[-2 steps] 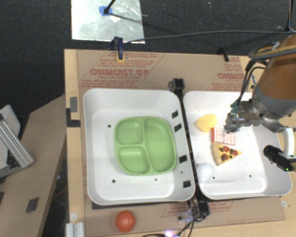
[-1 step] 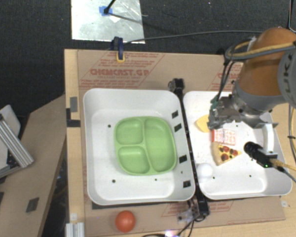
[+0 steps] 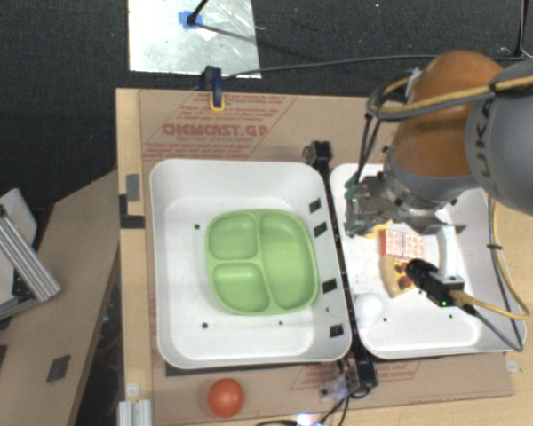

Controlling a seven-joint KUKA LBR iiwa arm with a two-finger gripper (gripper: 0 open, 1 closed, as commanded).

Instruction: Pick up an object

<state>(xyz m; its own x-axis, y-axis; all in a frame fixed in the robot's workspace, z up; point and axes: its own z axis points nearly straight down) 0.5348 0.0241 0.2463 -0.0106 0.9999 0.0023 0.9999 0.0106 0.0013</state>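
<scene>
Orange ball point(image 3: 226, 397) on bench front; green tray point(image 3: 261, 261) in left bin point(image 3: 173, 238); jaws point(image 3: 366, 209) over right bin point(image 3: 426, 337) (state unclear).

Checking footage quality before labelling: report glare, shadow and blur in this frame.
Camera view: even, soft light overall; mild glare whitens the right bin floor; the foil sheet at the top reflects patchily; the arm looks slightly soft and shades the packet beneath it; the green tray is sharp.
</scene>
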